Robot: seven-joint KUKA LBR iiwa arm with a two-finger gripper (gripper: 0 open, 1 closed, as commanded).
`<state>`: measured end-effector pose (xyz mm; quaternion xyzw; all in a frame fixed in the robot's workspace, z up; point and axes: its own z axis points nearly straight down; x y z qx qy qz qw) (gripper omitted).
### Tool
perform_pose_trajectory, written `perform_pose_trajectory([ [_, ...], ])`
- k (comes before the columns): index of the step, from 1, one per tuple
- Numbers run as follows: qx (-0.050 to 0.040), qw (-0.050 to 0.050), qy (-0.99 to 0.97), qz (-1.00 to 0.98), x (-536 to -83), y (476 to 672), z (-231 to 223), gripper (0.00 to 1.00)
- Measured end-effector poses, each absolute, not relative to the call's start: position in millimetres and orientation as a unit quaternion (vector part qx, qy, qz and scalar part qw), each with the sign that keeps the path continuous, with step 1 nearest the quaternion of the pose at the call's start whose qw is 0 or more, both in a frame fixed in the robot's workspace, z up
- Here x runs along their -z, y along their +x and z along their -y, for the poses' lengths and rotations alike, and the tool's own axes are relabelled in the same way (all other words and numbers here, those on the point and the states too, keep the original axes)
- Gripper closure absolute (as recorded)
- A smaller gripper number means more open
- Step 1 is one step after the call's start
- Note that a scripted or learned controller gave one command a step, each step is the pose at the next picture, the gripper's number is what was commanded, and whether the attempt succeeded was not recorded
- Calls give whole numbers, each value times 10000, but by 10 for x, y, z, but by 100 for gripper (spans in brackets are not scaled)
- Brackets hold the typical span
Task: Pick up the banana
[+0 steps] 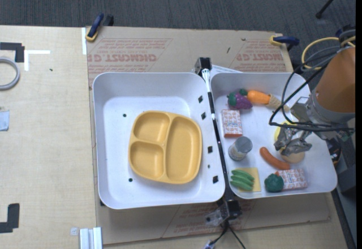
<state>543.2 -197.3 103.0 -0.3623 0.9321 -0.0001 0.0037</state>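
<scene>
Mostly hidden: yellow banana (278,139) by gripper (294,147), R bin; fingers' state unclear.

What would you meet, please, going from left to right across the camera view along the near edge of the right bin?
Green pea pods → green round vegetable → red-and-white packet.

My orange band (341,81) is the brightest part of me, a broad rounded collar. Under it my wrist (317,111) turns grey and metallic, blocky with flat faces. Black cables (289,95) loop loosely off my side in thin arcs, and a yellow hose (317,45) curls behind them beside the band. My claw (293,143) is dull grey metal, small and angular, with dark joints and pale edges.
</scene>
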Motion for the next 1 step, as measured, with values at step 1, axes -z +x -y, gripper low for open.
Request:
perform_pose_trajectory([
  [1,1,37,-3620,-9322,-1030,5431,1973,0],
])
